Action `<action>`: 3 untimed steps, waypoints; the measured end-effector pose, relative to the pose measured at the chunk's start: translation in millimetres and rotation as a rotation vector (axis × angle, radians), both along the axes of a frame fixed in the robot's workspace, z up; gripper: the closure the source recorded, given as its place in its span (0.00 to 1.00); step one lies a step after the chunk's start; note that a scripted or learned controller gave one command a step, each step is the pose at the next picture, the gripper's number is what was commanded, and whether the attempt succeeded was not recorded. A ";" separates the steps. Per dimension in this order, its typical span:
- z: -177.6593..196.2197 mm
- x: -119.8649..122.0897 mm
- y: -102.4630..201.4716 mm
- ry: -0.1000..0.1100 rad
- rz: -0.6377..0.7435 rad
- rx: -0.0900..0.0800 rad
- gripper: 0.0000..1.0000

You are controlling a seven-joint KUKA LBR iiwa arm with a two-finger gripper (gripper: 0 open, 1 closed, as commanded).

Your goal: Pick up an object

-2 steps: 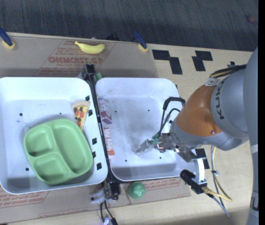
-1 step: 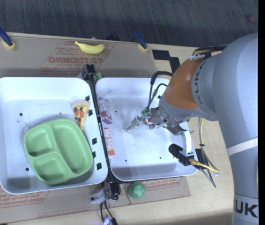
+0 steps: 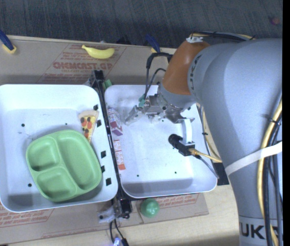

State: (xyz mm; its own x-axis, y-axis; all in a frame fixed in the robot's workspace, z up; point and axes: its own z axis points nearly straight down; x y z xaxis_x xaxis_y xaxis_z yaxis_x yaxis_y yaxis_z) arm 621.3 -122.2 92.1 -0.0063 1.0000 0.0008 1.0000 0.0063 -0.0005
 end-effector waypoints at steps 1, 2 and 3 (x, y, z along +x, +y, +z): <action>10.1 0.1 -0.2 0.000 0.003 0.000 1.00; 101.1 31.9 67.5 -0.004 0.000 0.000 1.00; 100.1 31.2 66.6 -0.001 0.000 -0.001 0.00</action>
